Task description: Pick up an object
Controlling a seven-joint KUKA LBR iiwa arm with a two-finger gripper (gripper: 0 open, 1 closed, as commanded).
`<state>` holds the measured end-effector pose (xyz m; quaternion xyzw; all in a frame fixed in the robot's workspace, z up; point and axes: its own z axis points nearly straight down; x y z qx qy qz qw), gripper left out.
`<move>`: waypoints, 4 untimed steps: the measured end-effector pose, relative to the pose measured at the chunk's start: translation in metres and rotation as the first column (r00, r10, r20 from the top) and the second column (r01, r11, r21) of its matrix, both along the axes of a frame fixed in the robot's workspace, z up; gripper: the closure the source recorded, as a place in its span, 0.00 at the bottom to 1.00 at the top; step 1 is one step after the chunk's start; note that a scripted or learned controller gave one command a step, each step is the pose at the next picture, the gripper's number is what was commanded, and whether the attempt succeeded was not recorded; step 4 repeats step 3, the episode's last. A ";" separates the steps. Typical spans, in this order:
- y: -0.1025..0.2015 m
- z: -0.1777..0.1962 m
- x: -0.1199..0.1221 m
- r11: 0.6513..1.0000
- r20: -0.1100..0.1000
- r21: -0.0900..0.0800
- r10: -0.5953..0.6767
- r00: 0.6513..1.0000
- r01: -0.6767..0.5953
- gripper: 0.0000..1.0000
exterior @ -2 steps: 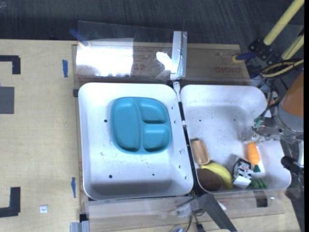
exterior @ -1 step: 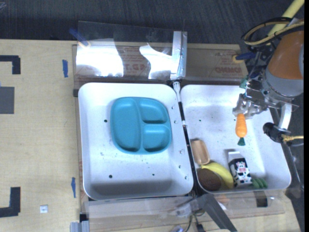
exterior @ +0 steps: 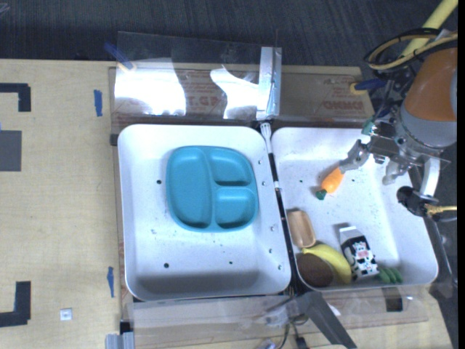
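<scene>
The arm hangs over the far right part of the right bin (exterior: pixel 407 217), and its gripper (exterior: pixel 357 155) reaches leftward with a grey finger tip just beside the carrot (exterior: pixel 332 180), a small orange piece with a green end lying on the bin floor near the middle. Whether the tool is released or clenched I cannot tell from this slant; nothing is seen held in it. The carrot looks the likeliest target, being nearest and well apart from the cluster along the near edge: a tan scoop-like piece (exterior: pixel 301 227), a banana (exterior: pixel 328 257) resting on a dark brown round thing (exterior: pixel 314 269), a black-and-white cow-patterned toy (exterior: pixel 359 253) and a green item (exterior: pixel 389 273). To do the pick well, the tool should centre over the carrot's thickest part, straddle its short axis, and descend fully before closing, since a tapered piece may slip out. The left bin (exterior: pixel 138 209) holds a blue divided plate (exterior: pixel 192 187).
</scene>
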<state>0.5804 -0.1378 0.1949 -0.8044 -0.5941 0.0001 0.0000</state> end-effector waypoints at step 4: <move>0.007 -0.096 0.066 0.993 0.006 -0.004 0.115 0.993 -0.115 1.00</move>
